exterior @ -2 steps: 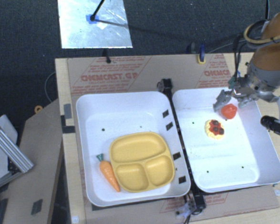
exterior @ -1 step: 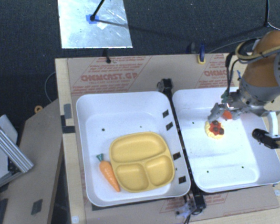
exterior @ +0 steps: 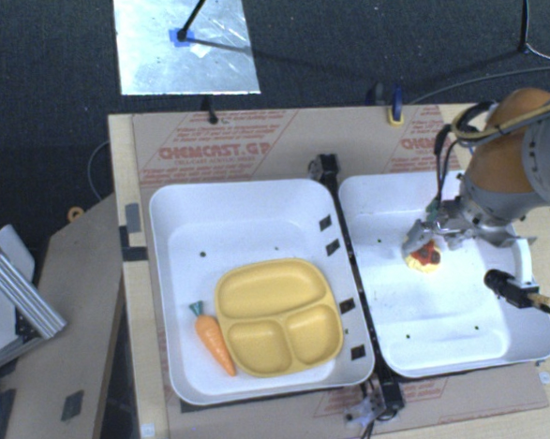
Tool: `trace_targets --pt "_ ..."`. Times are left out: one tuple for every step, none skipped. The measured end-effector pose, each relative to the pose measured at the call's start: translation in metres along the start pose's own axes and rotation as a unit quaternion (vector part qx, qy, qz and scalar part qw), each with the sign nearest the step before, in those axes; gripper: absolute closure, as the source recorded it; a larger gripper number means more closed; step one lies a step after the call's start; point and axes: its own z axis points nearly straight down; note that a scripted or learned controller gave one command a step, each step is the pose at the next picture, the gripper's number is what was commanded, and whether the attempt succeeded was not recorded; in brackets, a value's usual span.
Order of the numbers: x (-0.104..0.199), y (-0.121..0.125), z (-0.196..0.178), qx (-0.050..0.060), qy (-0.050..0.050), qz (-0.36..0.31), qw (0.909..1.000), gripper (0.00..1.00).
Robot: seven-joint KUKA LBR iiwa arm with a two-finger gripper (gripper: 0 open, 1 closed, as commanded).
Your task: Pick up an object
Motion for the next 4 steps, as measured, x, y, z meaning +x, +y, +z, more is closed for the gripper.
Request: trace_targets --pt "0.0 0.001 0.018 -0.001 0.0 0.0 1.0 0.0" --pt "0.0 0.002 0.005 -0.004 -0.001 0.0 1.0 1.0" --pt "0.0 0.002 -0.038 -0.004 -0.001 -0.002 1.0 1.0" --pt "0.003 0.006 -0.102 -0.004 -0.001 -0.002 1.0 1.0"
